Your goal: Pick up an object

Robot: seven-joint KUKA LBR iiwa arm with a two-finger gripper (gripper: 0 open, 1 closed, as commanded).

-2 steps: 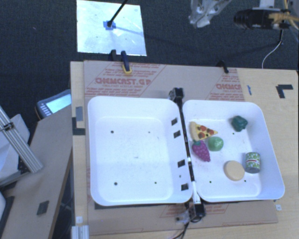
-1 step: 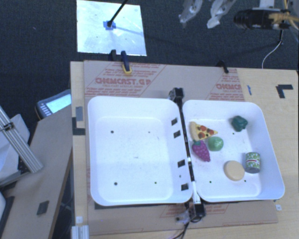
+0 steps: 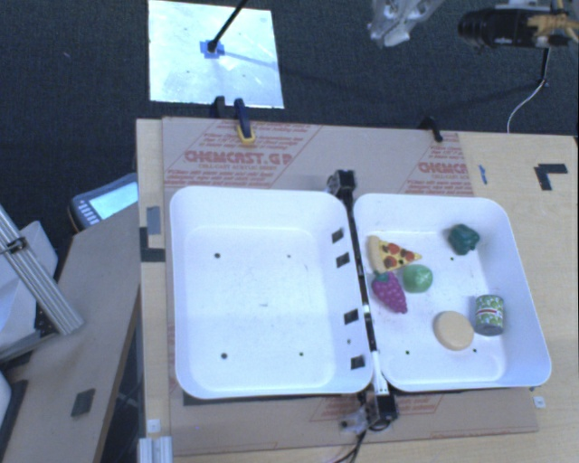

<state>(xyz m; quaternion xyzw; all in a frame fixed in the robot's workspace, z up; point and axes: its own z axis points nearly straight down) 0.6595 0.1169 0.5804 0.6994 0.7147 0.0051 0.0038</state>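
The right bin (image 3: 520, 271) holds several small objects. A pizza slice (image 3: 391, 253) lies near its left wall, with a green ball (image 3: 417, 278) and purple grapes (image 3: 389, 292) just below it. A dark green lump (image 3: 463, 239) sits toward the back right. A small can (image 3: 489, 315) stands at the right, beside a tan round piece (image 3: 453, 330). My gripper (image 3: 396, 22) hangs blurred at the top of the view, far above and behind the bins, with nothing visibly in it.
The left bin (image 3: 258, 203) adjoins the right bin along a clipped centre seam. The dark arm section (image 3: 511, 27) reaches in at the top right. A shiny plate (image 3: 215, 54) lies on the floor behind the bench.
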